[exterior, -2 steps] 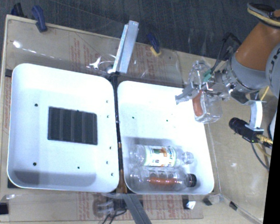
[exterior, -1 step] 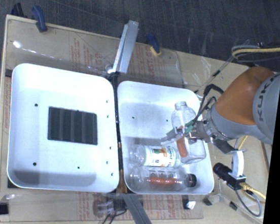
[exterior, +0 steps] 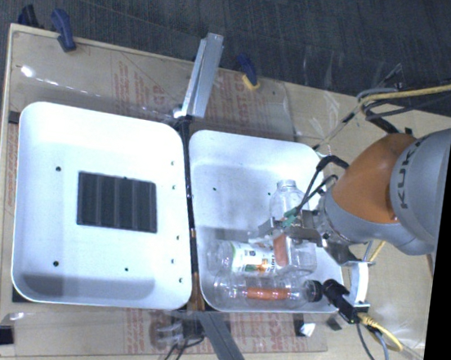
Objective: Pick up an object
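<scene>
The right bin (exterior: 227, 167) holds several clear plastic bottles in its near right part. One clear bottle (exterior: 286, 198) lies toward the middle right. A bottle with a green and white label (exterior: 248, 260) lies below it, and a bottle with an orange-red band (exterior: 264, 293) rests along the near wall. My gripper (exterior: 290, 235) hangs low over this cluster, between the upper clear bottle and the labelled one, next to a small orange-red piece (exterior: 282, 250). The bottles' clear plastic and the wrist hide how the gripper meets them.
The left bin (exterior: 42, 192) holds a dark ribbed rectangular panel (exterior: 117, 202) at its middle. A metal divider bar (exterior: 200, 77) rises at the back between the bins. The grey and orange arm (exterior: 380, 195) fills the right side, with cables (exterior: 371, 326) trailing near the front right.
</scene>
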{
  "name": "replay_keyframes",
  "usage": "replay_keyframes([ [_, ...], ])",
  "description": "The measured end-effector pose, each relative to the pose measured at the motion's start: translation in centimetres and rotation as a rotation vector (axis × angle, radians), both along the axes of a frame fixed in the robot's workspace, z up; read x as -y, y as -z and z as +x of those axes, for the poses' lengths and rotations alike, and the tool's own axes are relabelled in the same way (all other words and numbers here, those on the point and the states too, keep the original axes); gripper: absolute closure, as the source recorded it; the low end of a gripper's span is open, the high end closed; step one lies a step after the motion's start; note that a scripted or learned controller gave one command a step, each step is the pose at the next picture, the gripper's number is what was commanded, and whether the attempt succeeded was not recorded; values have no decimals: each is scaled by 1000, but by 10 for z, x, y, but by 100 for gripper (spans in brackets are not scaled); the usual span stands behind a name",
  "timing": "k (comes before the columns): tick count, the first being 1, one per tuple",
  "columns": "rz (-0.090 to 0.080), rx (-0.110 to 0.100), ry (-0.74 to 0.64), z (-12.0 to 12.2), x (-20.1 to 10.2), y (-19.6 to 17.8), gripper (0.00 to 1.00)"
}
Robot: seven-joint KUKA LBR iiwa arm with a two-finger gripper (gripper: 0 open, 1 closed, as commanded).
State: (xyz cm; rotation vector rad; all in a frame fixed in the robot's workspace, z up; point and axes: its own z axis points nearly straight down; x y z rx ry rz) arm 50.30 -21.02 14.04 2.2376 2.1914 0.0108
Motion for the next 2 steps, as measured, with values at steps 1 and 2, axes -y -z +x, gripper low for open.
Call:
replay_keyframes([
  [1,0,0,0,0,0,0,0],
  [2,0,0,0,0,0,0,0],
])
